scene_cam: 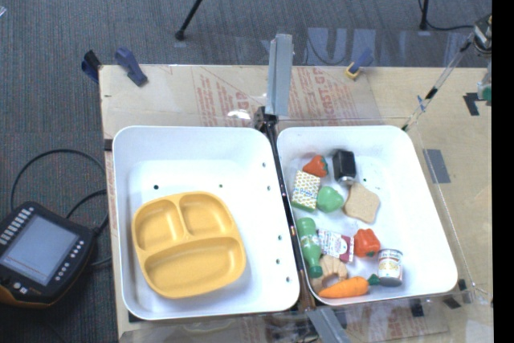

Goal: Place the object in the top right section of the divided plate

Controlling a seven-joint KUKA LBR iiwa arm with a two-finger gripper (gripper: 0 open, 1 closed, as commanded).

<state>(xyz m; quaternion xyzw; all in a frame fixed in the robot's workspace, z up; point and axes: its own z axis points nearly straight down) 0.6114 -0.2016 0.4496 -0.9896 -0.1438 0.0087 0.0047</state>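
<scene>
A yellow divided plate [189, 243] lies in the left white bin [136, 149], with two small sections at its far side and one large section nearer me. All three sections look bare. The right bin [418, 197] holds a pile of toy food: a slice of bread [362, 204], a green piece [329, 198], a black item [344, 165], a red-orange piece [316, 166], a patterned packet [306, 189], a green bottle [308, 242], a red pepper [366, 242], a small can [389, 267] and a carrot [347, 288].
A grey upright post [280, 76] stands at the far side between the two bins. A teach pendant [36, 251] lies on the floor to the left. Tripod legs cross the carpet at the back. Blue clamps [128, 65] sit on the bench's far edge.
</scene>
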